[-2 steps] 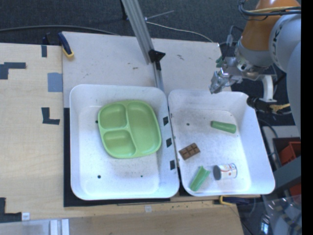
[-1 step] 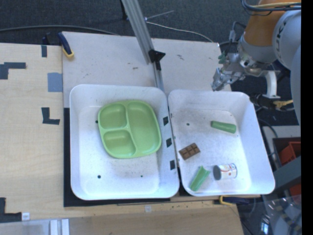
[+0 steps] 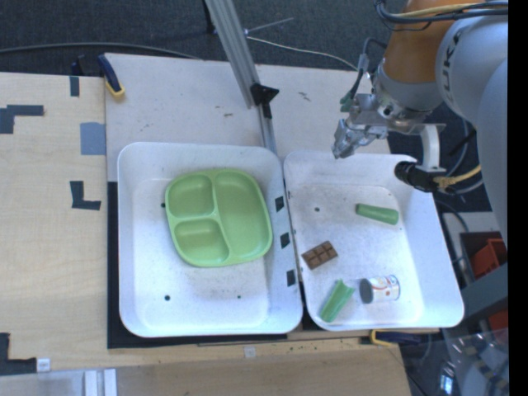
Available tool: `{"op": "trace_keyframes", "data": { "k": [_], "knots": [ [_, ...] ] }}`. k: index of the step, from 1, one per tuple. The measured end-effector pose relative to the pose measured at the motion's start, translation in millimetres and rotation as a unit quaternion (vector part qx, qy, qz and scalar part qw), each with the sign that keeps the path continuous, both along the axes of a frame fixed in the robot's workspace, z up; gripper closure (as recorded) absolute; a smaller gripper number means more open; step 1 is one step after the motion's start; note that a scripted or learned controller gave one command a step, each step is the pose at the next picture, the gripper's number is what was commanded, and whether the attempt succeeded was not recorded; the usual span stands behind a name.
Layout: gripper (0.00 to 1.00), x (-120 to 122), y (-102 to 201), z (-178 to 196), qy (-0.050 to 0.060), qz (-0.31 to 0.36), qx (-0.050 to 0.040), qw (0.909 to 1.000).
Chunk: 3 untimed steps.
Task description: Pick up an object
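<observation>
progress: nothing is lifted yet, as far as the view shows; the whole pick looks to be ahead, from choosing a thing through the descent and the grasp.
gripper (image 3: 345, 148): hangs over the far rim of the right bin, near its far-left corner, above the contents and touching none of them.
jaws: too small and dark against the rim to tell whether they are released or clenched; nothing shows between them.
right bin (image 3: 429, 221): holds four loose things, well apart from the gripper.
green cylinder (image 3: 377, 214): lies on its side in the middle right of the right bin, the nearest candidate to the gripper.
brown block (image 3: 320, 255): lies flat near the bin's left wall.
green piece (image 3: 336, 301): lies tilted near the front edge, just beside the small can.
small can (image 3: 379, 289): white with a dark end, on its side near the front.
left bin (image 3: 136, 246): holds a green divided plate (image 3: 219, 217), three compartments, all bare.
tabletop (image 3: 49, 221): carries both bins side by side.
</observation>
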State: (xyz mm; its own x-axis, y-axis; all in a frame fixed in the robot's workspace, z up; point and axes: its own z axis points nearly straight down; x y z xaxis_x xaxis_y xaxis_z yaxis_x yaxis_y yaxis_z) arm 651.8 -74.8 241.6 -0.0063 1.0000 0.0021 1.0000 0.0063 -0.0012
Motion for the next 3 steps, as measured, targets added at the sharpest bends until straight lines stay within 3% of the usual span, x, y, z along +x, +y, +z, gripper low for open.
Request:
{"op": "trace_keyframes", "data": {
  "k": [2, 3],
  "knots": [
    [1.0, -18, 123, -11, 0.001, 0.0, -0.0002, 1.0],
    [1.0, -15, 175, -17, 0.0, 0.0, -0.0006, 1.0]
  ]
}}
